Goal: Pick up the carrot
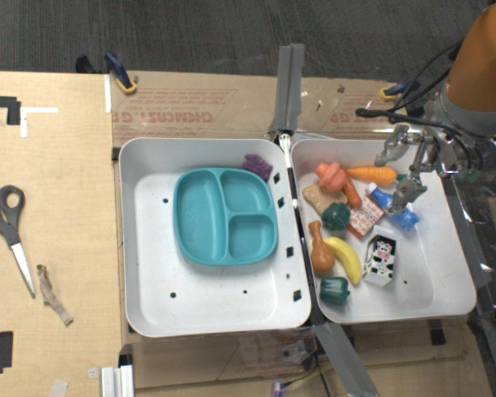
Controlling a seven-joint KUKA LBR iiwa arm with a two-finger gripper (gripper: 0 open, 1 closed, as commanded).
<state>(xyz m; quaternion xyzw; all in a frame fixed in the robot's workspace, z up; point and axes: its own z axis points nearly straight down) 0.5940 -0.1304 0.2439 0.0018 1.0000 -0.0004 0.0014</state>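
Camera view, catalogue of the right bin:
- carrot (372, 173): lies flat near the bin's far wall, tip towards the arm, free of any grasp.
- gripper (407, 191): poised just beside the carrot's tip, fingers parted, nothing between them.
- pink toy (331, 175): just beside the carrot's blunt end.
- right bin (434, 300): crowded.
- Step, judged: approach. Next move calls for straddling the carrot, then closing.
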